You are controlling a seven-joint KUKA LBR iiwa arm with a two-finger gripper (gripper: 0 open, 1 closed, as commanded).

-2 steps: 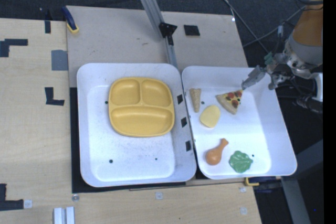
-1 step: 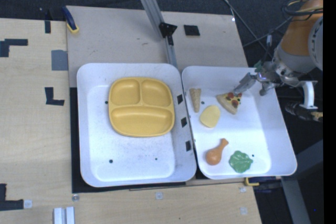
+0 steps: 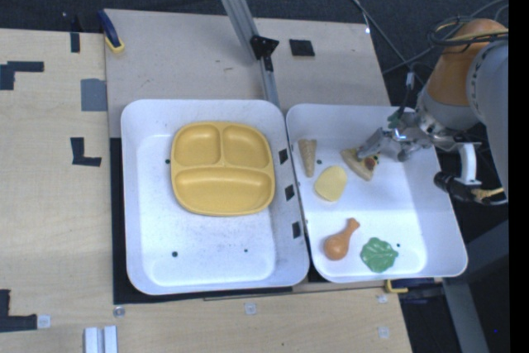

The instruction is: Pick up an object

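The right bin [image 3: 430, 202] holds several toy foods. A tan wedge-shaped piece [image 3: 362, 165] lies near its upper middle. My gripper [image 3: 377, 148] hangs low right at the upper right side of this wedge, reaching in from the right and partly covering it. A pale cone-shaped piece [image 3: 307, 155] lies by the bin's left wall. A yellow rounded piece [image 3: 331, 183] sits just below and left of the wedge. An orange drumstick [image 3: 340, 240] and a green broccoli-like piece [image 3: 378, 254] lie near the front.
The left bin [image 3: 149, 202] carries a yellow divided plate [image 3: 222, 168]. A slanted metal pole [image 3: 240, 4] rises behind the bins. The grey arm with its orange band [image 3: 459, 70] and cables stand over the right bin's far right corner.
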